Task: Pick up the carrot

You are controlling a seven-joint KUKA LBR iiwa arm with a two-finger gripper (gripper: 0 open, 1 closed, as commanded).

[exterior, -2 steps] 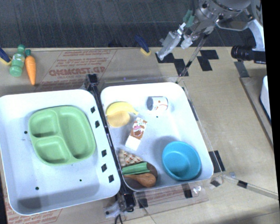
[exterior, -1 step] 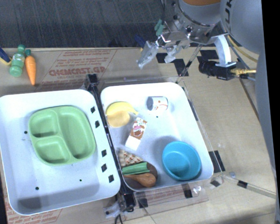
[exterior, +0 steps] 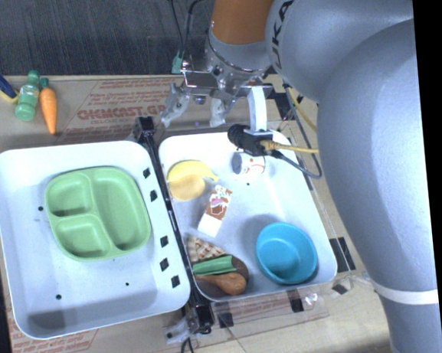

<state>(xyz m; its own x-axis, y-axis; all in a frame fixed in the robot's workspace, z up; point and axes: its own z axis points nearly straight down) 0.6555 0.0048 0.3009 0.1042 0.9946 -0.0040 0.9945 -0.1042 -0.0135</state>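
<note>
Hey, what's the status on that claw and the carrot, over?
Claw open, holding nothing, above the right bin's far edge. Carrot on the cardboard outside the bins, beside a green bottle. Path unobstructed.

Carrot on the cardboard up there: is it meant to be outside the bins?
It looks out of place. The carrot lies on the cardboard beyond the left bin, beside a green toy bottle, while the other items sit inside the bins.
</note>
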